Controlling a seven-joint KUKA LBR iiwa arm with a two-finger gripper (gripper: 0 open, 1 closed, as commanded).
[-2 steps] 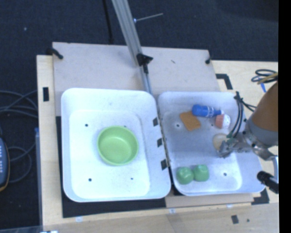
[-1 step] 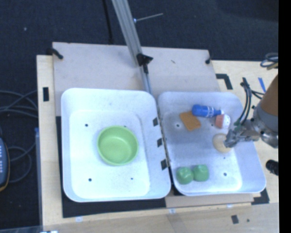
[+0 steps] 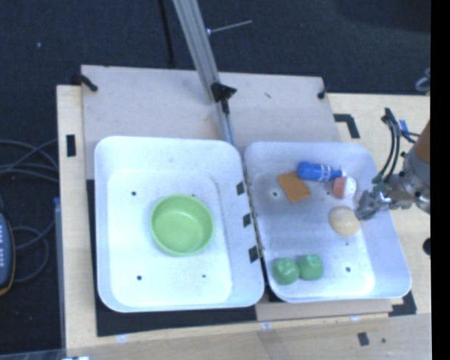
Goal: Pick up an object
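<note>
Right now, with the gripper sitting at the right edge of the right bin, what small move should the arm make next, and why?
Probably ease the gripper a little leftward and down over the beige egg-shaped object, judging by its place. That object lies just beside and below the gripper, nearer than the orange block, blue bottle or green pieces, and nothing shows between the fingers yet.

My view is soft and slightly blurred; even overhead light glares off both white bins, shadows faint.
</note>
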